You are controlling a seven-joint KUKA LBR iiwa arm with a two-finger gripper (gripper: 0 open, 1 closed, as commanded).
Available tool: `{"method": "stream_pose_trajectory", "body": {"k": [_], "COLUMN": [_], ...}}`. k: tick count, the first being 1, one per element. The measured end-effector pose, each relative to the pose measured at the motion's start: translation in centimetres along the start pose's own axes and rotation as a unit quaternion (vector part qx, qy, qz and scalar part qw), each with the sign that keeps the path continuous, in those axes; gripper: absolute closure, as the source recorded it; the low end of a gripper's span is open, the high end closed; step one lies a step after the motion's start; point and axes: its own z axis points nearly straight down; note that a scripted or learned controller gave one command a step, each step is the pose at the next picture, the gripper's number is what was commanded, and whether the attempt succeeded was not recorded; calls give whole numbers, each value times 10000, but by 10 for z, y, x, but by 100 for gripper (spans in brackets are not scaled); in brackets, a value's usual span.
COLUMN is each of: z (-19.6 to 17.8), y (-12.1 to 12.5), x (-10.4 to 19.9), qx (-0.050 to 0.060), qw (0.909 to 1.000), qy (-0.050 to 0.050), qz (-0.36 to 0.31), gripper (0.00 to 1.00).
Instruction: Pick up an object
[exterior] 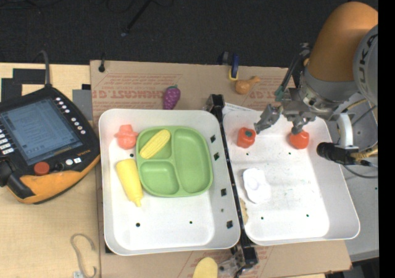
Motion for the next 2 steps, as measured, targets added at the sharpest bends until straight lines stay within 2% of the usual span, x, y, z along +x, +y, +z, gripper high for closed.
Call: {"method": "stream_pose_trajectory", "body": {"k": [1,2], "z": [-7,37], "y": [2,1], "x": [0,1], "qx": [-59,-37], "qw": [10000,10000], "qy": [-6,-5], "qz": [-9,-10], "gripper": [0,0]}}
